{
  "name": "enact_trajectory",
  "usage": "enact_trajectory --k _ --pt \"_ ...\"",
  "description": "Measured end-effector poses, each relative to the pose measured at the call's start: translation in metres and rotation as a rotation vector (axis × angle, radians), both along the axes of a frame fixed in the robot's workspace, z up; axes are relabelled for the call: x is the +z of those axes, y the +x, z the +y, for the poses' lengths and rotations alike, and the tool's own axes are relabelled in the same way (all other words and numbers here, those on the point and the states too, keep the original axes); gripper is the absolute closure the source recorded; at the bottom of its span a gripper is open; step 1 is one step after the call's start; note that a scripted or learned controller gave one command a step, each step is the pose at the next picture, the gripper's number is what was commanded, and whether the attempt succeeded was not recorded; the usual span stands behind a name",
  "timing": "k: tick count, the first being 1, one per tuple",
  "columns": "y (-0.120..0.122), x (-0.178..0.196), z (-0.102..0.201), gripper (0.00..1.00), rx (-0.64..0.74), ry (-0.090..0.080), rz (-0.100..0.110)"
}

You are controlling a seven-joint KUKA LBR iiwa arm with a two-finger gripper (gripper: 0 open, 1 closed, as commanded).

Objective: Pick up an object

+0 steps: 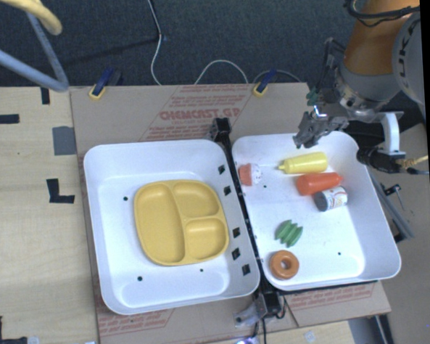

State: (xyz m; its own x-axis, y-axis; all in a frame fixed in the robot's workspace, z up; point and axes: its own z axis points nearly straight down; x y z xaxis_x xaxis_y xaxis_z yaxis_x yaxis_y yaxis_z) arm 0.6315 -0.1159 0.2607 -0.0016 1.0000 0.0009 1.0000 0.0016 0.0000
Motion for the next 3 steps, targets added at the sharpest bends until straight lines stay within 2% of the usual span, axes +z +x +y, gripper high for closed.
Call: enact_trajectory --k 2,3 --pt "0.023 -0.010 0.107 1.00 0.003 -0.002 0.001" --pt "0.020 -0.007 0.160 1.00 0.004 -0.001 0.002"
